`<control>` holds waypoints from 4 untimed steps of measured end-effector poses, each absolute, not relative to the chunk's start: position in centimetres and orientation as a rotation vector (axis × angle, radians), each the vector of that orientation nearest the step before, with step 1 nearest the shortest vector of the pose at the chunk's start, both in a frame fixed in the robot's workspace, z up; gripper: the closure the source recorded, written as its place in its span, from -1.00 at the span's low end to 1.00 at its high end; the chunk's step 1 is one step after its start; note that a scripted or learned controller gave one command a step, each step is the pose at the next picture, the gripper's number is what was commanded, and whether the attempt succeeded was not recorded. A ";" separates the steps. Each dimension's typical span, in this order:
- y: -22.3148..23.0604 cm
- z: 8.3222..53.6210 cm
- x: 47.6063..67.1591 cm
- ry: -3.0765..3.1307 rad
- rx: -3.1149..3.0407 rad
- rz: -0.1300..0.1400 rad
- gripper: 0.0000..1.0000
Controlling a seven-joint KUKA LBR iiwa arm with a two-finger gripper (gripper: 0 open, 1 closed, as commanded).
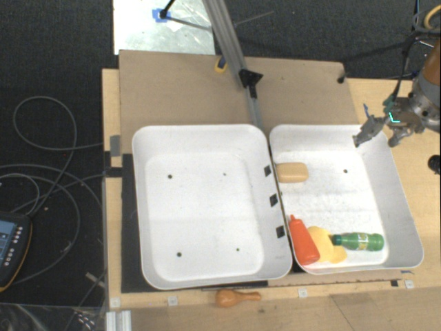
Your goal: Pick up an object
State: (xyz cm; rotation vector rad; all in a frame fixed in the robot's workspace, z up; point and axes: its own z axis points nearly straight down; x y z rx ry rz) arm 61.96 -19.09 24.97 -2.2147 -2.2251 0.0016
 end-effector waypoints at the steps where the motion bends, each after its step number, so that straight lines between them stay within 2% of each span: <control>1: -19.1 25.2 62.0 -2.230 -2.215 -0.001 -1.00; 3: -19.0 13.2 61.8 -2.220 -2.218 0.003 -1.00; 4: -18.9 8.9 61.8 -2.221 -2.219 0.002 -1.00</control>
